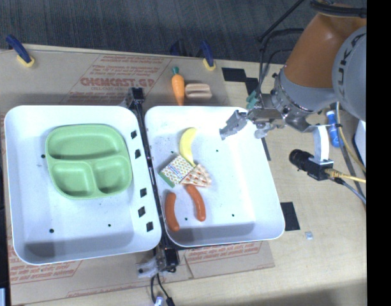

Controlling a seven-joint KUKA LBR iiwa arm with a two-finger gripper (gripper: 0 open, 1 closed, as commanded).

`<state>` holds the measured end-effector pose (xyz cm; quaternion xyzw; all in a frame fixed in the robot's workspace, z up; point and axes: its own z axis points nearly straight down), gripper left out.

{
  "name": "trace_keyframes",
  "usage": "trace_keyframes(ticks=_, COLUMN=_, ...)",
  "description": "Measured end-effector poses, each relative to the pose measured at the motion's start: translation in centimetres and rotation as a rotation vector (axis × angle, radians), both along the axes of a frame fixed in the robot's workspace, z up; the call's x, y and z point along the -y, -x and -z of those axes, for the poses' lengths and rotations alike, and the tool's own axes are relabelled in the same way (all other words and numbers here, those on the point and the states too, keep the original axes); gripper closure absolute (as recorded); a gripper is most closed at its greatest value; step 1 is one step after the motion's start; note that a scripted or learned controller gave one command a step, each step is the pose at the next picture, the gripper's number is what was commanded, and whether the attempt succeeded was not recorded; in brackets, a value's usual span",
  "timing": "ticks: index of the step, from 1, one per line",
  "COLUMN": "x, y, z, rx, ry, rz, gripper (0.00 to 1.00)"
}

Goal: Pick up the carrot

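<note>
Sausages (185,207) sit at the right bin's (262,193) near end, but the carrot (177,87) lies outside, on the bench beyond the far rim. Approach step, I'd say: pincer (234,123) hovers over the bin's far corner, fingers slightly apart, holding nothing. Next it needs to travel left past the rim.

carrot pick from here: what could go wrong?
1. The carrot lies outside both bins, on the cardboard behind the right bin; the end effector hangs over that bin, so it may descend in the wrong place.
2. A hot dog bun lies right beside the carrot, so a grasp could catch or shove it.
3. The bin's back rim sits close to the carrot and may block a finger.
</note>
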<state>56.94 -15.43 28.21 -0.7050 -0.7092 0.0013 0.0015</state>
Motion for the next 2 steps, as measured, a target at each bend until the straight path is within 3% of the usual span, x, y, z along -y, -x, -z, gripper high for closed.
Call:
trace_keyframes(ticks=1, x=-0.7, y=-0.3, z=18.7, rx=0.006, ry=0.001, rz=0.283, gripper=0.0)
trace_keyframes(ticks=2, x=3.0, y=-2.8, z=16.5, rx=0.001, ry=0.0, rz=0.143, gripper=0.0)
